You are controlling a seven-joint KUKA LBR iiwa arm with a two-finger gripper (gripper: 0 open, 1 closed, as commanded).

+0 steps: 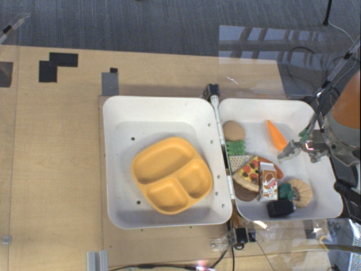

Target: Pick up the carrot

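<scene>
**binwatcher:** ok so where's the carrot (276,134) at? I see two white bins on the wooden bench and a pile of toy food.

**armchair_ops:** It's in the right bin (254,107), upper middle area, lying flat on the bin floor and angled so the narrow end points up-left. Nothing is touching it. The gripper (299,149) sits just to the right of it and a bit lower, coming in from the right edge on the grey arm with the orange band (345,109).

**binwatcher:** is it grabbing anything?

**armchair_ops:** Nope. Fingers look spread apart with nothing between them; one finger (288,150) reaches toward the carrot's lower end, close, but I can't say it touches.

**binwatcher:** what's the rest of the clutter?

**armchair_ops:** Along the right bin's left wall there's a tan round bun thing (233,131), a green piece (236,148) under it, then a pizza slice (252,171), a small carton (269,182), a black block (280,208) and a tan ring-shaped item (303,192) near the front. The left bin (121,208) holds a yellow divided plate (171,174), roughly centred.
</scene>
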